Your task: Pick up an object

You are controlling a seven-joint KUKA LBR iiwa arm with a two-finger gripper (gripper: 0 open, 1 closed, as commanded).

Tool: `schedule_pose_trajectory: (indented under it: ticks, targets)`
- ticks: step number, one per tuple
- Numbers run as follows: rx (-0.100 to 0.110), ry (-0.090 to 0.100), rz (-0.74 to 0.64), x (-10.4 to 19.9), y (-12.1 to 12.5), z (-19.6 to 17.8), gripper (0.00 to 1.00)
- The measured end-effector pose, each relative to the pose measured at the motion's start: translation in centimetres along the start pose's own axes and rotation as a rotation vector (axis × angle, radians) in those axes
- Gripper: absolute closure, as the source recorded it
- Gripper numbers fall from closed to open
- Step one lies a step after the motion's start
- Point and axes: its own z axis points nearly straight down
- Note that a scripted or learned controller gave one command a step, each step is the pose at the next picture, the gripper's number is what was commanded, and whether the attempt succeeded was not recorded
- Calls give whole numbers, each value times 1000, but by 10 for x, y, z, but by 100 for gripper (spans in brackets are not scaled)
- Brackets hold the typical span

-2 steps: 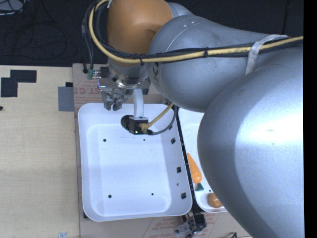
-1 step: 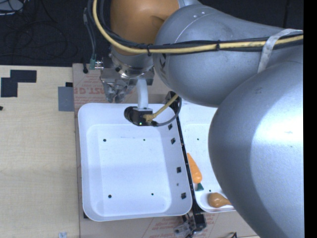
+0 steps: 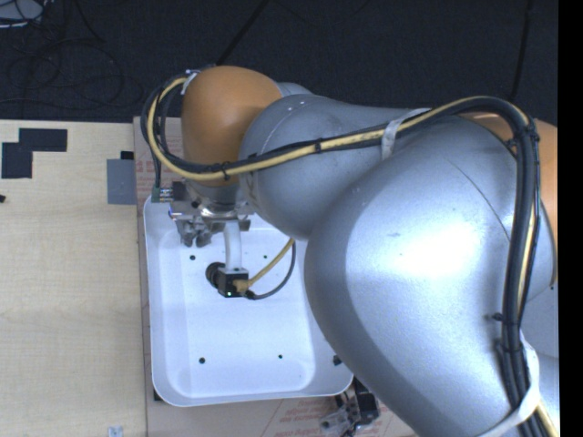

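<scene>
1 view, from above: the grey arm crosses most of it. The gripper hangs low at the upper-left corner of the white bin, close over its floor. How far it is open, and whether it has hold of anything, I cannot tell, because the wrist hides that. The object to be picked is presumably right under the gripper, covered from sight. My guess is something small and light. A hold across its narrowest, stiffest part near the middle would suit, since a smooth skin could slip.
</scene>
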Motion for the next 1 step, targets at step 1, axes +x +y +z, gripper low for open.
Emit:
schedule_pose_trajectory:
  ticks: [1]
  targets:
    - [-13,3,7,-91,-18,-61,100]
